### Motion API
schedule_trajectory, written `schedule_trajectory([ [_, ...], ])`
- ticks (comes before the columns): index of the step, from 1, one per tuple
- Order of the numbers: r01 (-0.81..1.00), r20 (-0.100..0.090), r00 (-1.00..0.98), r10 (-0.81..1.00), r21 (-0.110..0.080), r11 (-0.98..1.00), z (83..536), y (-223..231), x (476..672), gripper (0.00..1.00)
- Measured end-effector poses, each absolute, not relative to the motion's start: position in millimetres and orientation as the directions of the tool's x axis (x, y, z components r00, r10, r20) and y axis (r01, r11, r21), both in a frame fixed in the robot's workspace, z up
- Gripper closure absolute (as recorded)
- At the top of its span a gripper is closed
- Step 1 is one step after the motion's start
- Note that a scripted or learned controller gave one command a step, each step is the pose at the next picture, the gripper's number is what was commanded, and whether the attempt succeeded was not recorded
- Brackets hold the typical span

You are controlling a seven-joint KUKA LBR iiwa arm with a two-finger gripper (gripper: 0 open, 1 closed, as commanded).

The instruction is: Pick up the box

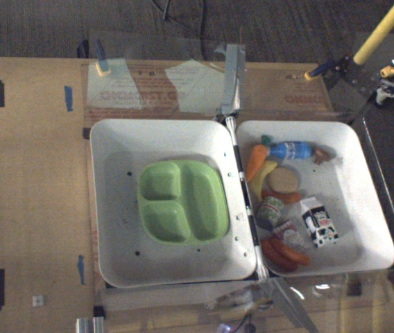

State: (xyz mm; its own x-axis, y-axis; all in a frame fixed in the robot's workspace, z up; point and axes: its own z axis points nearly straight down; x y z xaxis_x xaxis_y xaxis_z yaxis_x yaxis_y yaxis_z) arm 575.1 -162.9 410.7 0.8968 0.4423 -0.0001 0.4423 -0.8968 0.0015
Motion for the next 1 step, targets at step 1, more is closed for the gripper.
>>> schedule_trajectory([
  [1,0.45,-0.001,0.893,0.45,0.002,-0.893,420.9,-158.8,576.7,1.0],
])
